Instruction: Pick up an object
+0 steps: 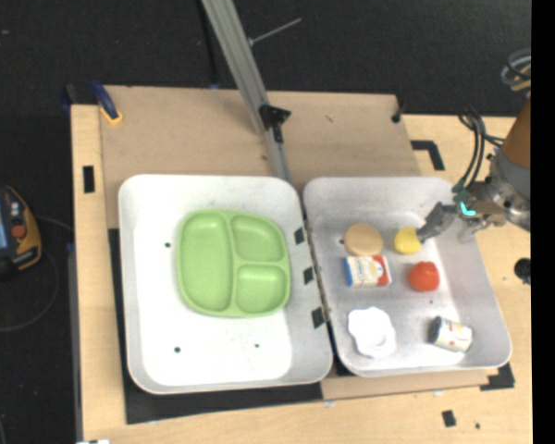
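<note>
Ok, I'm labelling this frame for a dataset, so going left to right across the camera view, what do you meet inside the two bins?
Green divided plate → white crumpled object → yellow round piece → red ball → small white cup on its side.

This is a robotics lab: a plain plywood surface on a black floor carries two white bins side by side, a metal mounting rail slants overhead, and a handheld control pendant with its cable lies at left.
</note>
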Controlling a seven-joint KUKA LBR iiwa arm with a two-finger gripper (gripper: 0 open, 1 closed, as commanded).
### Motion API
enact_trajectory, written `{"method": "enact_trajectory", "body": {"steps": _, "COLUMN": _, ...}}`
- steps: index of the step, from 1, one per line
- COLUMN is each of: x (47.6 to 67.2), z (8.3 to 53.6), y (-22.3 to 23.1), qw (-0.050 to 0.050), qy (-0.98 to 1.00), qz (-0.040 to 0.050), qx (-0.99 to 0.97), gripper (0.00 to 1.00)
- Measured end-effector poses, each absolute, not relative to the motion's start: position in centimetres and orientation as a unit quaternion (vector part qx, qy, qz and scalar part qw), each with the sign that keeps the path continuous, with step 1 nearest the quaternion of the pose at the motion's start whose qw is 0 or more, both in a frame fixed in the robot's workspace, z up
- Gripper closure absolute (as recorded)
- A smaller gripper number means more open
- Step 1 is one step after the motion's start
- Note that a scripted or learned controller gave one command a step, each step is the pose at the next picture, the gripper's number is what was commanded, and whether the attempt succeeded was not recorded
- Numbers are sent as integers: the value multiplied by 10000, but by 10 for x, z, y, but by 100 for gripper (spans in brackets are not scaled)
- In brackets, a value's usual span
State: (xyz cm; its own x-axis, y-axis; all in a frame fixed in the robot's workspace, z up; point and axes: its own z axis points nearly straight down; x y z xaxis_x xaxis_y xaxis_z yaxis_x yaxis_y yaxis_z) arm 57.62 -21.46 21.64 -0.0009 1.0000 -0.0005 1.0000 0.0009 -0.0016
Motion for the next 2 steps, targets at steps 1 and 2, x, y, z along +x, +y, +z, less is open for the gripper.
{"method": "enact_trajectory", "body": {"steps": 1, "x": 577, "z": 218, "y": -215, "qw": -9, "qy": -7076, "qz": 0, "qx": -7066, "gripper": 0}}
{"method": "enact_trajectory", "body": {"steps": 2, "x": 572, "z": 157, "y": -212, "qw": 4, "qy": -7070, "qz": 14, "qx": -7072, "gripper": 0}}
